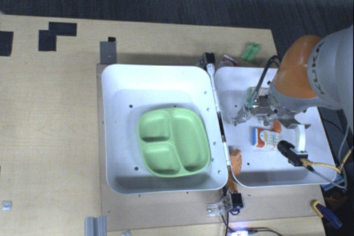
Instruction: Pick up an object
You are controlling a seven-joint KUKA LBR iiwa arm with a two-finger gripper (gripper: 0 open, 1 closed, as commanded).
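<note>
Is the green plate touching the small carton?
Apart. The camera view shows the green plate in the left bin, the small carton in the right bin, bin walls between them.

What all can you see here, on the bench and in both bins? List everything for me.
bench: one, pale wood, under everything
left bin: one, white, on the bench
right bin: one, white, right beside the left bin
divided plate: one, green, middle of the left bin
carton: one, white with orange and blue, in the right bin
orange-brown lump: one, lower left corner of the right bin; too small to identify
green thing: one, on the bench above the right bin
black marks: two, upper left of the bench
grey block: one, by the left bin's upper corner
arm: one, grey with orange band, entering from the right
pincer: one, over the right bin, just above the carton
</note>
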